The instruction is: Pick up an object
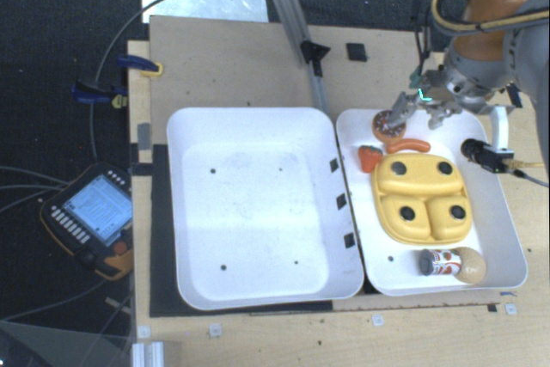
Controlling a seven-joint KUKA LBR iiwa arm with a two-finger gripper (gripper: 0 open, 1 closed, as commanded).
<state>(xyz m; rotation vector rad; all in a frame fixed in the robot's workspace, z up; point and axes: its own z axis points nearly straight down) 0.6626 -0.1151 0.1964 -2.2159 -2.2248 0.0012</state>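
Donut point(388, 126) directly under gripper point(400, 113) (far corner, right bin point(516, 247))

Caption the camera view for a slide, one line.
KUKA arm's pincer poised at a small donut in the right bin, beside a sausage, strawberry and yellow tray.

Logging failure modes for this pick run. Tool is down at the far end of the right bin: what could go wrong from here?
1. The tool is right over the donut toy, which lies close to the hot dog and strawberry; it may nudge those instead of gripping.
2. The donut toy sits near the right bin's far wall, so a finger could catch the rim.
3. The yellow tray crowds that corner, leaving little room.
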